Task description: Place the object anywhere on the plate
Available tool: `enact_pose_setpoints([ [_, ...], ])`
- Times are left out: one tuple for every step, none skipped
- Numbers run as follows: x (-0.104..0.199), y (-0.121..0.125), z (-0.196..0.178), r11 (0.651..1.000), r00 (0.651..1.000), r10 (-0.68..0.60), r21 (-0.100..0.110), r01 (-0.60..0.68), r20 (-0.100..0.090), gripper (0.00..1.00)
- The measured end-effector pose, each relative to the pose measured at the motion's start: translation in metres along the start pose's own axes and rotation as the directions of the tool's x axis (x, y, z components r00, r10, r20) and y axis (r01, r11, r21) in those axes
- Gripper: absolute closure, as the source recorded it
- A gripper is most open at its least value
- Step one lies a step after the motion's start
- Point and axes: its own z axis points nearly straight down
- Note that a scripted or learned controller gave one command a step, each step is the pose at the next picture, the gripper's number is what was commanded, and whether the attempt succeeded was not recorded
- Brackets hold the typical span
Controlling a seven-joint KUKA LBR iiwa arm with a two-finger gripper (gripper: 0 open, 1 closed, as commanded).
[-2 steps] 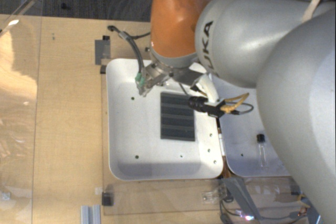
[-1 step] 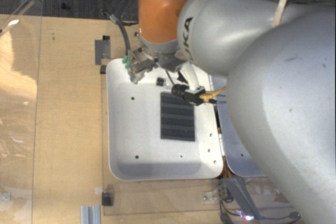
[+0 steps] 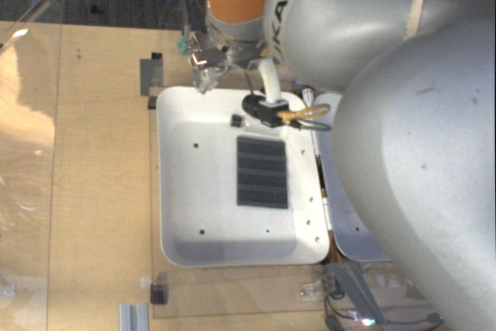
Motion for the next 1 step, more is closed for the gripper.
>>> enact_pose_setpoints([
  [-0.0108,-0.0315,0.0474,0.983,0.983,-0.185,0.004,0.185,-0.001,1.00],
])
